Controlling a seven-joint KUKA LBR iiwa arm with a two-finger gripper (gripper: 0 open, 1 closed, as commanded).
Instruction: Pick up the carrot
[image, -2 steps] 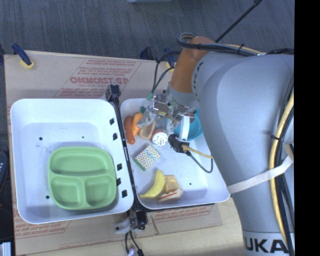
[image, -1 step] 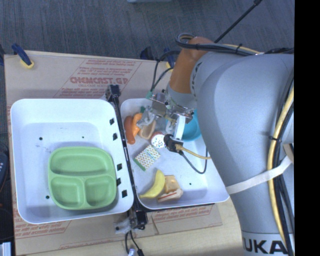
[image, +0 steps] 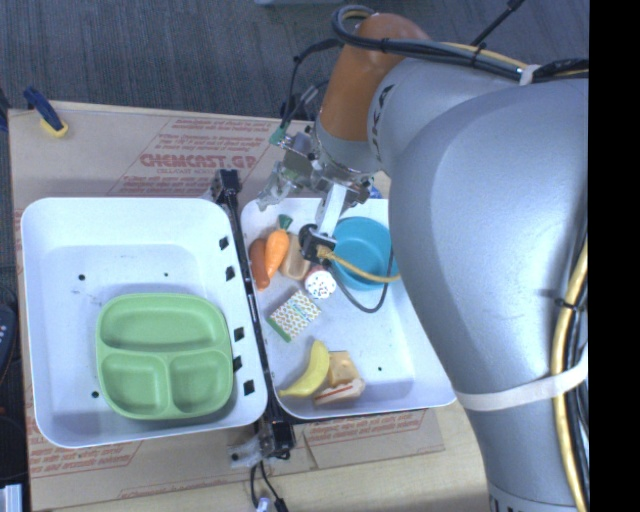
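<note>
occlusion: my arm (image: 480, 200) covers the right side of the right bin (image: 395, 375) and part of the blue bowl (image: 360, 245).
hard to make out: one small beige piece (image: 297, 262) touching the carrot's right side, partly under my wrist; kind unclear.
gripper (image: 288, 178): one, over the upper left corner of the right bin; how wide it stands i cannot tell.
carrot (image: 267, 258): one, orange with a green top, lying in the right bin's upper left, just beside the left wall, lower in the view than my gripper.
bins: two, white, side by side.
left bin (image: 60, 230): one green plate (image: 165, 355) with three compartments.
right bin, rest counted: one bowl; one banana (image: 308, 372); one sandwich piece (image: 342, 378) touching the banana; one patterned packet (image: 296, 315); one round white disc (image: 320, 285) between packet and bowl.
</note>
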